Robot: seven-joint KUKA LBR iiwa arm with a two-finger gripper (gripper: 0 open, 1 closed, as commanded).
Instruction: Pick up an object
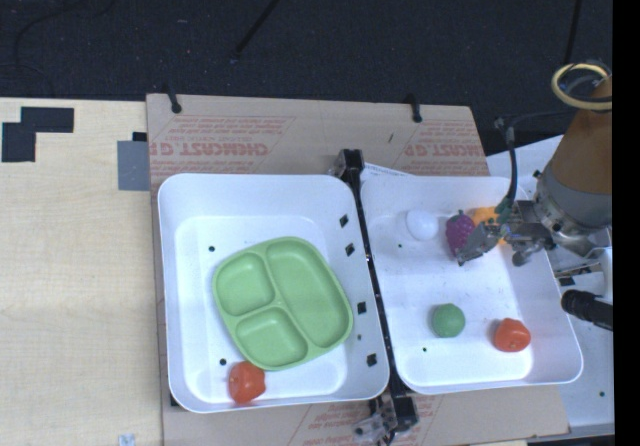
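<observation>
Two white bins sit side by side below me. From the camera view, my pincer reaches into the right bin at its far right side, touching a purple object; whether it is open or closed, I cannot tell. Near it lie a white ball, green ball and red tomato.

Left bin: divided plate, tomato at near edge. Right bin: ball left of second tomato; grapes behind
</observation>
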